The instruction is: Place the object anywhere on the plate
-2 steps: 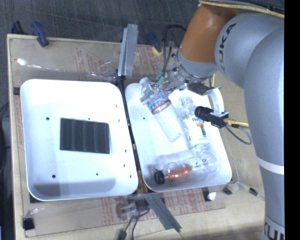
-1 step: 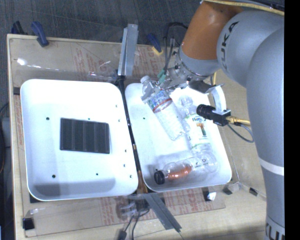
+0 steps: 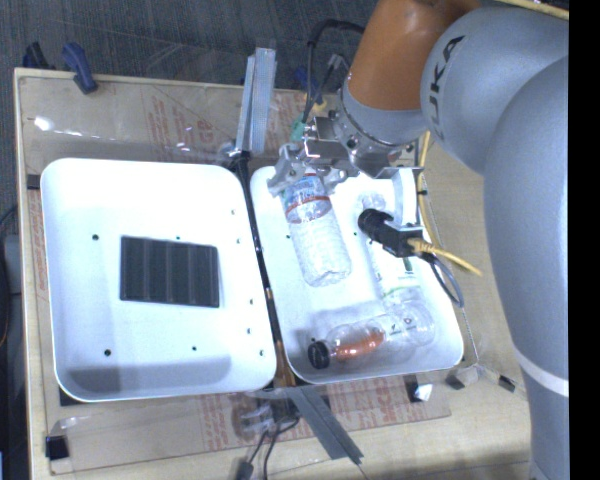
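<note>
Just below the claw (image 3: 308, 164) lies the water bottle (image 3: 315, 230)

clear water bottle (image 3: 315, 230) — lying tilted, right bin | dark ribbed plate (image 3: 170, 271) — flat, left bin

I'm seeing the gripper (image 3: 305, 168) sitting at the cap end of a clear water bottle (image 3: 317, 230) in the right bin (image 3: 450, 363), while a dark ridged plate (image 3: 170, 271) is lying in the left bin (image 3: 70, 208).

Clear glossy plastic bottle (image 3: 316, 230); smooth white bins (image 3: 70, 193); dark ribbed plate (image 3: 170, 271)
</note>
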Robot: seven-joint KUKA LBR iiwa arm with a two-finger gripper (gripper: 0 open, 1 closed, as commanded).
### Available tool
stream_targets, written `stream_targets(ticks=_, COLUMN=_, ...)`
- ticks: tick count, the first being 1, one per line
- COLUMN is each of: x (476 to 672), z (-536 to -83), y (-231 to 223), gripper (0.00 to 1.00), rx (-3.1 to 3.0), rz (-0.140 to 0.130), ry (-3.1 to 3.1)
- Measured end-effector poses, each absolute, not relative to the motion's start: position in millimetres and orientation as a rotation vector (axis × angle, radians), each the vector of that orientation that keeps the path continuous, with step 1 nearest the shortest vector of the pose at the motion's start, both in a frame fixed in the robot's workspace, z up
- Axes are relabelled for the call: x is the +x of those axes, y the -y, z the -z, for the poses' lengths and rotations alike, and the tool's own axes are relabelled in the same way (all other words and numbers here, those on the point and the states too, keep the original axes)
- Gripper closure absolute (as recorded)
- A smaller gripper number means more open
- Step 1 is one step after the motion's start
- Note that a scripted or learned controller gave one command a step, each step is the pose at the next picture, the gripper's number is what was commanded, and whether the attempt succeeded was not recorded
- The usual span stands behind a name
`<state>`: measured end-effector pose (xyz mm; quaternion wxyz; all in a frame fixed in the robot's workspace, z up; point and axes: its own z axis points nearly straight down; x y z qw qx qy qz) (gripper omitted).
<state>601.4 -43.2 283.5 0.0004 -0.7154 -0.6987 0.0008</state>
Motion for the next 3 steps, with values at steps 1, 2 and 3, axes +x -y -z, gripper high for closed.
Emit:
stream_targets(ticks=1, x=601.4, z=-283.6, y=43.3, gripper=0.0, rx=-2.247, rz=-0.003, ry=2.194)
stream_targets(ticks=2, x=651.7, z=-321.0, y=-2.6, gripper=0.0, rx=-2.198, rz=-0.003, ry=2.244)
stream_targets(ticks=3, x=656.2, z=-398.3, y=-58.7, gripper=0.0, rx=-2.128, rz=-0.002, ry=2.311)
